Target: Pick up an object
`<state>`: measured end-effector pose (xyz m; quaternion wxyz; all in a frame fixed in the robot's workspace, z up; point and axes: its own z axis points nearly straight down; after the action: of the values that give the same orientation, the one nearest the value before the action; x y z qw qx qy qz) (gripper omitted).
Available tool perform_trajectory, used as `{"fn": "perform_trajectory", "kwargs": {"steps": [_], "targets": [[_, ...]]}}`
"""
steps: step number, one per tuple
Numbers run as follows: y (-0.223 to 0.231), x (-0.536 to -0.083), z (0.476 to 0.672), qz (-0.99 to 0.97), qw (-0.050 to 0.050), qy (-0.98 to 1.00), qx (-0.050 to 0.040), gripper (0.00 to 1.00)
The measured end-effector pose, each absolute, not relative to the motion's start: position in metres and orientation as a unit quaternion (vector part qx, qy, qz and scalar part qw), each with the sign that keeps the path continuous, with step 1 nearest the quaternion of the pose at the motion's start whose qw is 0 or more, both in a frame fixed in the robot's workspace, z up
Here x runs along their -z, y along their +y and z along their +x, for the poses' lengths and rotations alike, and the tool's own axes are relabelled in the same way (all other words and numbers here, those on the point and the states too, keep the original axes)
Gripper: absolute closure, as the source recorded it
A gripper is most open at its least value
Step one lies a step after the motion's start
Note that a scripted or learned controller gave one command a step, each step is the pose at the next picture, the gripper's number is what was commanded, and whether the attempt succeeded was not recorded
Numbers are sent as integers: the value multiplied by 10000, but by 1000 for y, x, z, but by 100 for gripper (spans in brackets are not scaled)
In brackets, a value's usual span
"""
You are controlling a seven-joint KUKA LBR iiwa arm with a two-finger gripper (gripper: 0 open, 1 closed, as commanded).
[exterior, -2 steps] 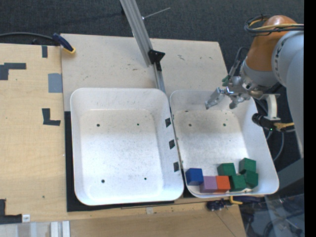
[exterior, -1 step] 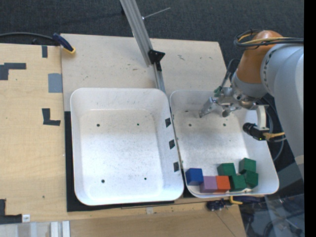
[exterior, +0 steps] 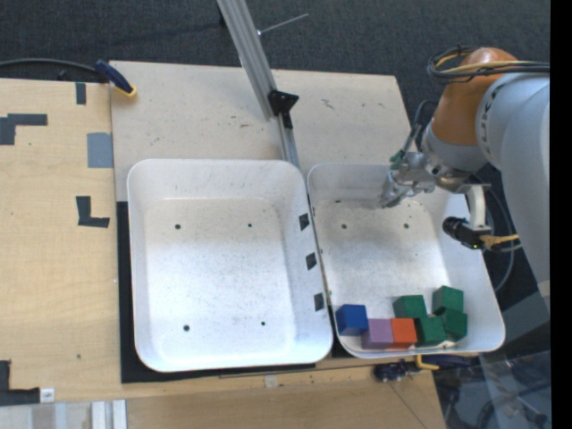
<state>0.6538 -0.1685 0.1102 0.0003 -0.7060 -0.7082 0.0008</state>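
Several small blocks lie along the near edge of the right bin (exterior: 357, 181): a blue block (exterior: 352, 318), a purple block (exterior: 381, 332), an orange block (exterior: 404, 331) and green blocks (exterior: 440, 315) clustered at the near right corner. My gripper (exterior: 393, 195) hangs over the far part of the right bin, well away from the blocks, pointing down toward the bin floor. Nothing shows between its fingers.
The left bin (exterior: 143, 186) sits beside the right one, with black clips along the shared rim. A slanted metal rail (exterior: 250, 47) crosses the bench behind the bins. A blue and yellow clamp (exterior: 116, 77) lies at the far left of the bench.
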Motion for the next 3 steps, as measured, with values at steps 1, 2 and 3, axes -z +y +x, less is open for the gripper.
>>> {"fn": "perform_trajectory", "kwargs": {"steps": [1, 2, 3], "targets": [[-176, -164, 650, -7066, -21, -7076, 11, 100], [-170, -212, 658, -7061, -22, -7081, 15, 100], [-170, -265, 659, -7064, -22, -7078, 14, 100]]}}
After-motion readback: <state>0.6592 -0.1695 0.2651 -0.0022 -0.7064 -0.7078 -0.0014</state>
